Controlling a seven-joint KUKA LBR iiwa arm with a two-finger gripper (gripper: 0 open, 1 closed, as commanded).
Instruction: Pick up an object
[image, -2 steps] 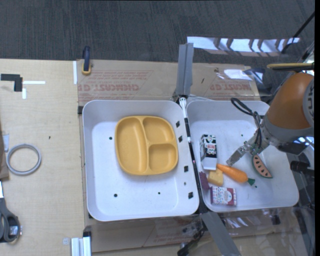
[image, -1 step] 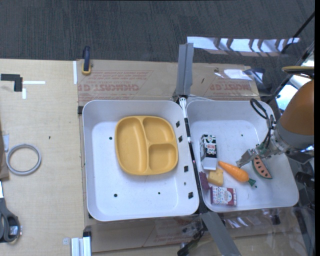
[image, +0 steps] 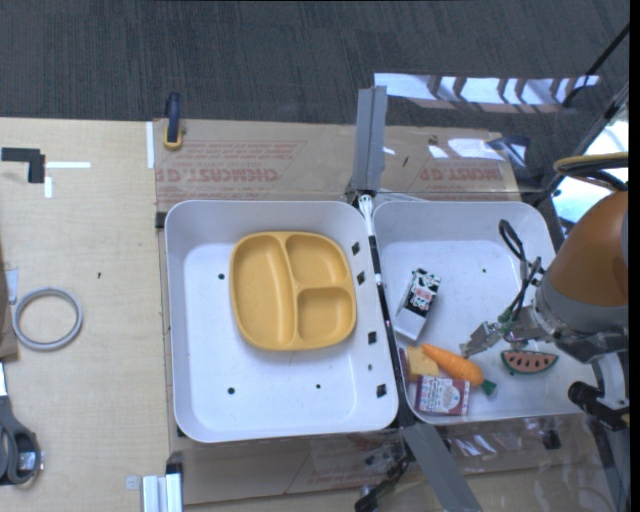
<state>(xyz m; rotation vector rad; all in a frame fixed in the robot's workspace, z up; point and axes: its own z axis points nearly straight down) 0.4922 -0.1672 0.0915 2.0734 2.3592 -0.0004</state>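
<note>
You see smooth white plastic bins (image: 190, 400), a matt yellow plastic plate (image: 293, 290), pale wood-grain worktop (image: 90, 420), brown printed cardboard (image: 260, 165), and dark rough carpet floor (image: 200, 50).

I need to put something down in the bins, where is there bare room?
Left bin: bare floor below and left of the yellow divided plate. Right bin: bare upper half above the milk carton. Crowded near the carrot, watermelon slice and hand.
</note>
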